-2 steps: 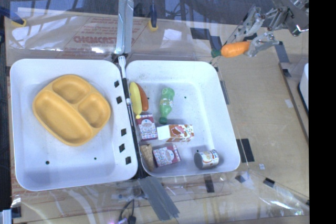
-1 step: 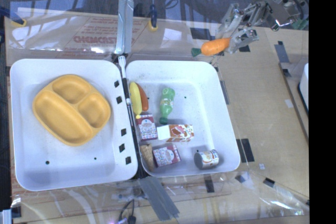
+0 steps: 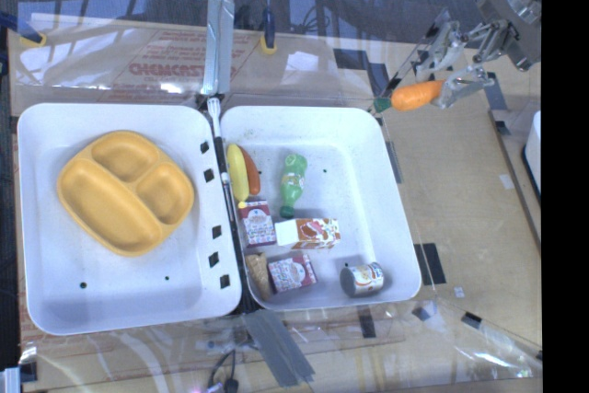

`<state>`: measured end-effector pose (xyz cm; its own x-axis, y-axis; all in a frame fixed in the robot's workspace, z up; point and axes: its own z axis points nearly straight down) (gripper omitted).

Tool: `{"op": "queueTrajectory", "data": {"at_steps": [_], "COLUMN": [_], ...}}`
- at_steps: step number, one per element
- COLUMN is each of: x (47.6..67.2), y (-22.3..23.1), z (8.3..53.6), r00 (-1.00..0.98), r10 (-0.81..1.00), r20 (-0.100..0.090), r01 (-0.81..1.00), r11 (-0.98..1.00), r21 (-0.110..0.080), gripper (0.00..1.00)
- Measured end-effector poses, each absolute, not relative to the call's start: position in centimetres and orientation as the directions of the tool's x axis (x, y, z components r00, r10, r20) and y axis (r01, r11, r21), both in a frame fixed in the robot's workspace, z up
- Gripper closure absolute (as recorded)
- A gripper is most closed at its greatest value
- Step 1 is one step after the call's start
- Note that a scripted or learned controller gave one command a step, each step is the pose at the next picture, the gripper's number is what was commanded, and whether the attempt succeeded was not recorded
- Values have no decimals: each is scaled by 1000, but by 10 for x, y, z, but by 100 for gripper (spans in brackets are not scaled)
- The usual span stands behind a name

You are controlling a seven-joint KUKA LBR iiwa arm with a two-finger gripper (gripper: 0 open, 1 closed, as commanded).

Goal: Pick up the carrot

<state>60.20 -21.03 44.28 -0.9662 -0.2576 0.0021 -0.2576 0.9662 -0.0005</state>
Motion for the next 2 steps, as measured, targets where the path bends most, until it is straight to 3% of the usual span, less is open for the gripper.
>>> {"op": "queueTrajectory", "data": {"at_steps": [1, 2], "x": [656, 584], "y": [-208, -202], "z": [443, 387], "r00": [-793, -651], "r10": [-609, -759], "r20": [-2, -1], "r01": [-609, -759], "r11": [793, 651], "r21": [-2, 1], "gripper": [100, 100]}}
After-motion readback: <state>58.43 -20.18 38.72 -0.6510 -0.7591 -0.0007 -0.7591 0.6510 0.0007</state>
